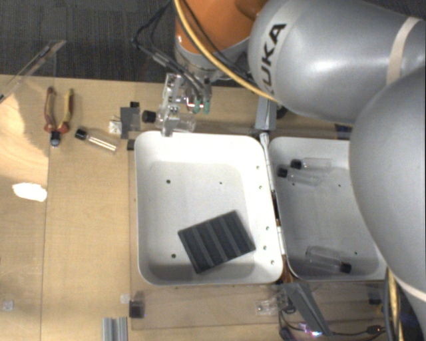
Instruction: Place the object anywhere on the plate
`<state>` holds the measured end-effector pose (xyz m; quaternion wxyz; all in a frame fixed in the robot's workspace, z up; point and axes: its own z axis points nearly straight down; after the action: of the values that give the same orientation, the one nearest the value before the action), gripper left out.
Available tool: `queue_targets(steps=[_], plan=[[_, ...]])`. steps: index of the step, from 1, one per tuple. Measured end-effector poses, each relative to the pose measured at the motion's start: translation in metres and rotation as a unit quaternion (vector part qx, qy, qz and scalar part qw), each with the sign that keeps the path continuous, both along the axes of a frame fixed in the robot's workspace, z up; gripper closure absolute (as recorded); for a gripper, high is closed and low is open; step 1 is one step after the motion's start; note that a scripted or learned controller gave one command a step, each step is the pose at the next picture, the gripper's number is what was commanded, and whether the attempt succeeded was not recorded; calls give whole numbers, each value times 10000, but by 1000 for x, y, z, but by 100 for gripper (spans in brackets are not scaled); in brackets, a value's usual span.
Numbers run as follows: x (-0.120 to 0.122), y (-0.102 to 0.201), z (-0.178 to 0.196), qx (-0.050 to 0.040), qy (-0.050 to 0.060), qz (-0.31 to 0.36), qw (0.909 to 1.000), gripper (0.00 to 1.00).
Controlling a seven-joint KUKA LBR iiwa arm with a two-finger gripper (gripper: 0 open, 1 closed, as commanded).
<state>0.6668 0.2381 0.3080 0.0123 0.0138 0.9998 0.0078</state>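
Grey and bulky, the arm (346, 60) fills the view's upper right corner, with its orange band (213, 20) at the top edge. Below it lies the pale wooden bench (80, 220) with the two white bins side by side. The bin on the view's left (200, 166) holds the plate (216, 241), a dark ribbed slab that lies flat and askew near the bin's near wall. Nothing rests on it.

The bin on the view's right (319, 213) is partly covered by the arm. It holds two clear tubes with black caps: one tube (305, 166) near the far wall and the other tube (326, 258) near the near wall. Both are well apart from the plate.

The gripper (178, 110) hangs over the far rim of the left-hand bin, near its far left corner. It is a tangle of metal and wiring, too cluttered to tell whether it is open or closed, or whether it has hold of anything.

On the bare bench to the left lie red-handled pliers (58, 113), a small capped vial (96, 139) and a white scrap (30, 192) — all outside the bins.
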Motion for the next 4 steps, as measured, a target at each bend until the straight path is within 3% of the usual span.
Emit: queue_targets(steps=[1, 2, 3, 4], plan=[[1, 1, 12, 24, -37, -5, 10000, 100], [-17, -4, -88, -63, 87, 346, 9993, 100], [3, -2, -14, -68, 64, 965, 9953, 100], [4, -1, -1, -48, 23, 966, 9953, 100]])
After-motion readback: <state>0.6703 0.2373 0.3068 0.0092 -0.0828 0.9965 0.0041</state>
